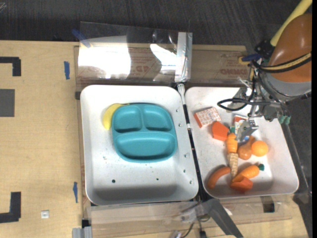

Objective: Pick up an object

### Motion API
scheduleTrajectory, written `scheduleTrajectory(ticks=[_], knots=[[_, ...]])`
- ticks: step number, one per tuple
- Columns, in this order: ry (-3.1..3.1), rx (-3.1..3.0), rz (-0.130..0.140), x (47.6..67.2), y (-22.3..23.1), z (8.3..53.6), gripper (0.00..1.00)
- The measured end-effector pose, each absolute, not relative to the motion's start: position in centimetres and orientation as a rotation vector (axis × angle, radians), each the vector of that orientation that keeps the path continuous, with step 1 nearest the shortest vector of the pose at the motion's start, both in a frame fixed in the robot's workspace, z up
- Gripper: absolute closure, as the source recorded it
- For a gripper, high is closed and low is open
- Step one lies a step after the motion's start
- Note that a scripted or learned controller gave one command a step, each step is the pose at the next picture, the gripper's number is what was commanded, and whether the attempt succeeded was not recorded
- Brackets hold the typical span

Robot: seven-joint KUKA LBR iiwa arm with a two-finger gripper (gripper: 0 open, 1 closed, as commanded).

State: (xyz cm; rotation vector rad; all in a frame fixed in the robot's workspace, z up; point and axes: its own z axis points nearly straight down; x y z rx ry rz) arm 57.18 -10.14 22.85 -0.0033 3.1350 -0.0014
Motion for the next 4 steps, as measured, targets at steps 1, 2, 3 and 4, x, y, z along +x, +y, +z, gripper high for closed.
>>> scheduleTrajectory(ticks=[1, 2, 3, 4], knots=[[3.109, -0.014, -0.006, 56.4, -11.1, 10.9, 0.0], [3.103, -0.156, -0.006, 59.8, -14.6, 10.1, 0.0], [3.103, -0.091, -0.005, 61.5, -11.8, 9.9, 0.0], [3.109, -0.07, 0.001, 61.9, -12.2, 9.9, 0.0]])
